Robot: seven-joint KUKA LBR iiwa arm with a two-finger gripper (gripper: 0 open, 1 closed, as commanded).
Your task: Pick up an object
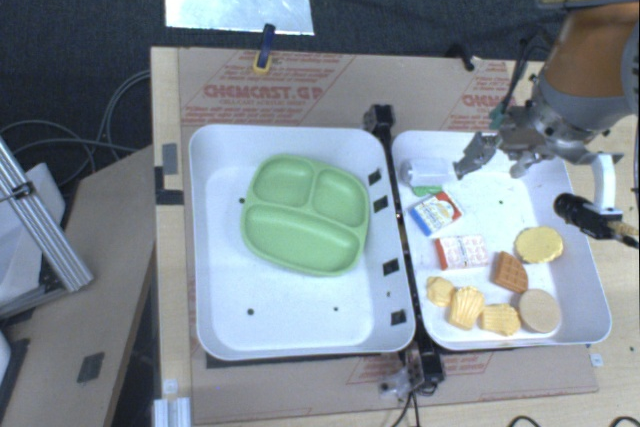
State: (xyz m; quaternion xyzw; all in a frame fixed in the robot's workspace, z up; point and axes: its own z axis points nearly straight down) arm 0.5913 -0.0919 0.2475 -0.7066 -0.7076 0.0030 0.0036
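Above the far end of the right bin (598, 310), the gripper (497, 155) is seen with fingers spread and nothing between them. Below it, toy foods are scattered: a small carton (435, 213), a waffle (509, 272), a yellow disc (539, 243). A green divided plate (304, 214) is set in the left bin (220, 315).

You are looking down from one fixed camera mounted above the bench (300, 80), tilting slightly so the far edge is sitting at the top of the frame and the near edge at the bottom. It is standing far enough back that both white bins are fitting in whole: the left bin (215, 245) is lying near the centre, the right bin (580, 265) is reaching toward the right side. The arm (595, 45) is entering from the upper right. Beyond the bench you are also seeing dark carpet (70, 5) at the top and left.
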